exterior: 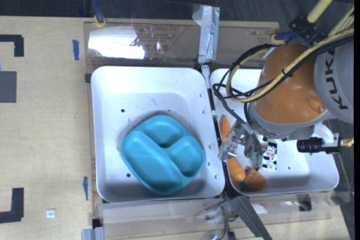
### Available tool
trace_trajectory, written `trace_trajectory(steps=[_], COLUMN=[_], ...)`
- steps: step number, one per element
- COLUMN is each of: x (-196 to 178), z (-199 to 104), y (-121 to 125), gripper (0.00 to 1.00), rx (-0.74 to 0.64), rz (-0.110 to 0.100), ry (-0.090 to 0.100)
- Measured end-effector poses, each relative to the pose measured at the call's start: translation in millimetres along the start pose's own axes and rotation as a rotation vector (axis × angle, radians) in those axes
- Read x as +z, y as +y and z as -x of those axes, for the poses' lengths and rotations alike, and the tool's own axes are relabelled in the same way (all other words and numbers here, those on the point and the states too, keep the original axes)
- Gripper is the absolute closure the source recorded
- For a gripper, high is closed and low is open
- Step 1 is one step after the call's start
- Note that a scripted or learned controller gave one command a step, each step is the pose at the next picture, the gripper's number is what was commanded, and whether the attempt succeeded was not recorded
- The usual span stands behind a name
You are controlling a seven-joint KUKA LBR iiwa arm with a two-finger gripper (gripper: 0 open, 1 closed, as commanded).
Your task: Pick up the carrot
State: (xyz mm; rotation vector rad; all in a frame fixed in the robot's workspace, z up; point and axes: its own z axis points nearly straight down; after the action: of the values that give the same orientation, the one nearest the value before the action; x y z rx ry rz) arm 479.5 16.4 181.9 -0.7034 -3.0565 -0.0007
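The carrot (224, 127) is a long orange piece lying along the left wall of the right bin (320, 177). Its upper end shows above the gripper and its lower end (234, 169) shows below it; the middle is hidden. My gripper (242, 148) hangs right over that hidden middle, low in the bin, beneath the grey wrist and orange band (287, 87). Whether the carrot is held cannot be made out from this view.
A blue divided plate (163, 152) lies in the left bin (112, 87). A small brown-orange object (256, 179) rests by the carrot's lower end, near the right bin's front wall. Cables loop over the arm above the right bin.
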Motion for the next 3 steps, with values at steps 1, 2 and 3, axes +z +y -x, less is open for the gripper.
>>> trace_trajectory(steps=[1, 2, 3], x=[-92, -128, -12], z=[12, 38, 21], y=[-20, -49, -7], gripper=[1.00, 1.00, 1.00], rx=[-0.536, -0.606, -0.706], rz=[0.002, 0.000, 0.001], ry=[-0.015, -0.015, 0.000])
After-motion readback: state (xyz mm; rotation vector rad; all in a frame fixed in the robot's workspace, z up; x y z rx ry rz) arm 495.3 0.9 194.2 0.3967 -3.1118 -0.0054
